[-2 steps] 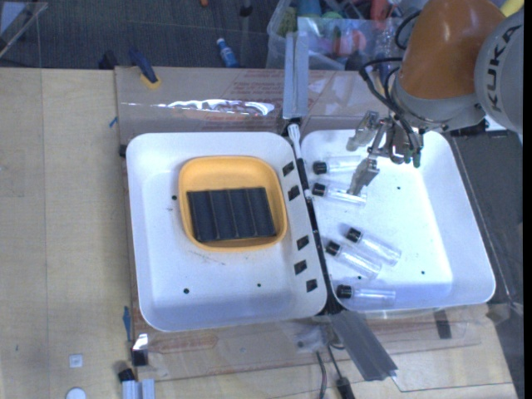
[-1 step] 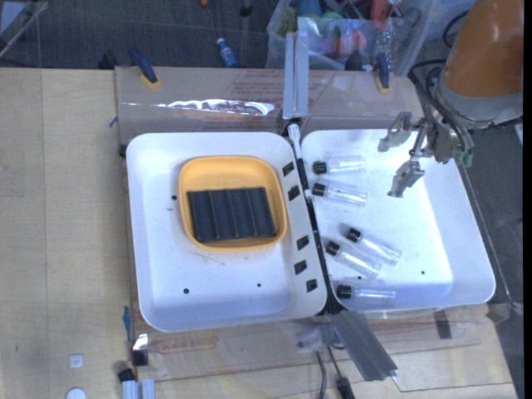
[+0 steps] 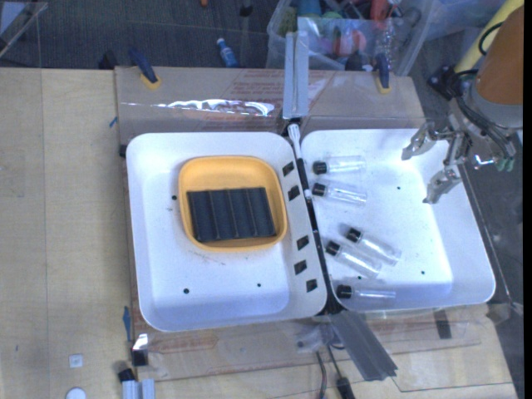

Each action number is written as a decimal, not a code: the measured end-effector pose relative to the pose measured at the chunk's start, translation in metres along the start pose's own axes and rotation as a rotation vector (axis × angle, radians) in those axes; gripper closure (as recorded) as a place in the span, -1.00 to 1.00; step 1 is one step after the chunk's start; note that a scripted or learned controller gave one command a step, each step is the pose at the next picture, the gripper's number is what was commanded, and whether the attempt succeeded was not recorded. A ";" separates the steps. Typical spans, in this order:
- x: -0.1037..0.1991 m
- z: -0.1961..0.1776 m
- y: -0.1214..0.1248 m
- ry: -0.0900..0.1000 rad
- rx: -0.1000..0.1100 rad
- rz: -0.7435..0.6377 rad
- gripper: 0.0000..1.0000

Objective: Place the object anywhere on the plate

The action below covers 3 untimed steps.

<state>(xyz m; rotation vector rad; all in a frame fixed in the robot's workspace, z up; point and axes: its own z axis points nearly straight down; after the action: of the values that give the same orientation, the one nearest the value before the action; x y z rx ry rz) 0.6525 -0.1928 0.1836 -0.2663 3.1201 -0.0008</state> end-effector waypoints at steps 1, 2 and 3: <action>-0.011 -0.063 -0.032 -0.001 0.000 -0.169 -1.00; -0.012 -0.076 -0.034 -0.012 0.001 -0.162 1.00; -0.011 -0.019 -0.030 0.005 -0.004 -0.335 1.00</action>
<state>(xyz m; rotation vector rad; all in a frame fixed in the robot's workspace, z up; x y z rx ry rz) 0.6683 -0.2207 0.2023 -0.7835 3.0376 0.0024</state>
